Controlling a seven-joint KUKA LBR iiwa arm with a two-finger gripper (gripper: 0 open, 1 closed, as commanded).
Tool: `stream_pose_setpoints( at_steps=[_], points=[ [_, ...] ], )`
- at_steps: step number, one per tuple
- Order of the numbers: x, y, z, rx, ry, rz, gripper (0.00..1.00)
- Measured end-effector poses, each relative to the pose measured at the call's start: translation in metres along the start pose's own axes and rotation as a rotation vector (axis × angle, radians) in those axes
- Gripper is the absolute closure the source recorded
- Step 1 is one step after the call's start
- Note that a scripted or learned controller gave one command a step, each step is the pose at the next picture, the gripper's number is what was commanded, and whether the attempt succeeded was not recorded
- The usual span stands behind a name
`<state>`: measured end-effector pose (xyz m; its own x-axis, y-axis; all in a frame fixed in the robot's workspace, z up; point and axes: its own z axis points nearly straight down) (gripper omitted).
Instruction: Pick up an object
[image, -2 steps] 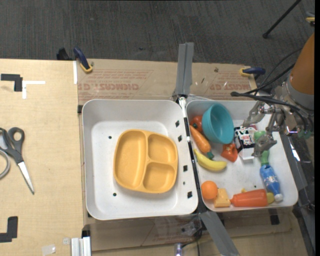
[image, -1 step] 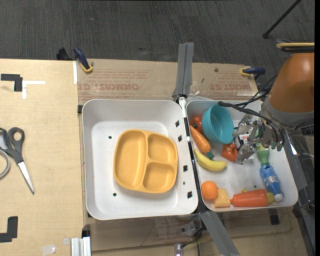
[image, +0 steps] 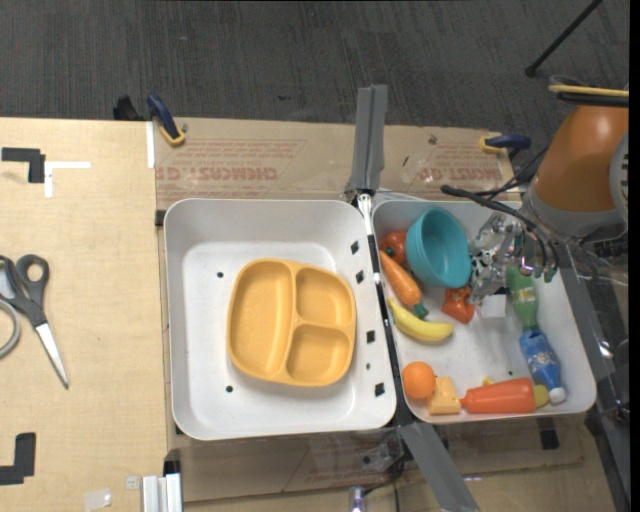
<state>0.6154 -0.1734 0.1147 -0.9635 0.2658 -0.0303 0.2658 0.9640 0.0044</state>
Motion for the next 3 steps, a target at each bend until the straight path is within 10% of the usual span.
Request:
stream_pose_setpoints(
  at_steps=[1, 2, 3],
  points=[
    [0.051, 0.064, 0.021, 0.004, 0.027, 0.031, 0.0],
    [0.059, 0.06, 0.021, 0.005, 0.027, 0.032, 0.0],
    [0.055, 0.061, 0.007, 0.005, 0.016, 0.03, 1.0]
  ],
)
